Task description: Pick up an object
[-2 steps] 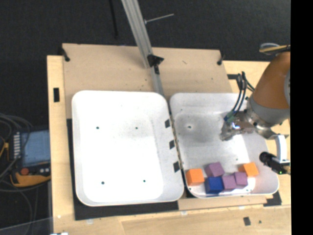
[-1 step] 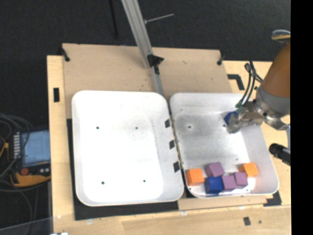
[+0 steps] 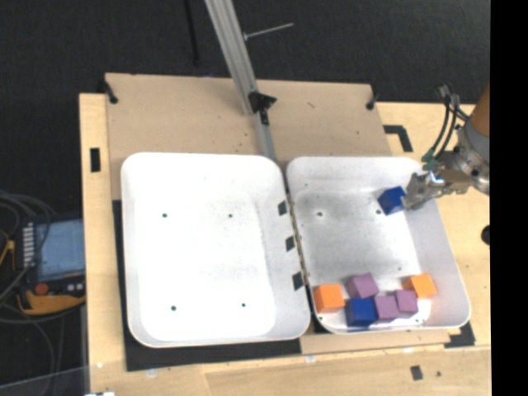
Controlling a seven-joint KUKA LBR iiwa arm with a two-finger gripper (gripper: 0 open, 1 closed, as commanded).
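Observation:
My gripper (image 3: 407,195) reaches in from the right over the upper right part of the right bin (image 3: 346,172). A small blue block (image 3: 391,200) sits tilted at its tip, between the fingers, and the gripper is shut on it. Along the right bin's near edge lie the other blocks: an orange block (image 3: 329,296), a purple block (image 3: 362,285), a dark blue block (image 3: 360,311), two more purple blocks (image 3: 397,304) and a second orange block (image 3: 423,285).
The left bin (image 3: 140,221) lies beside the right one. A slanted metal post (image 3: 235,48) rises from behind the bins. The wooden bench edge (image 3: 247,370) runs along the front, and cables and a pendant (image 3: 49,262) sit far left.

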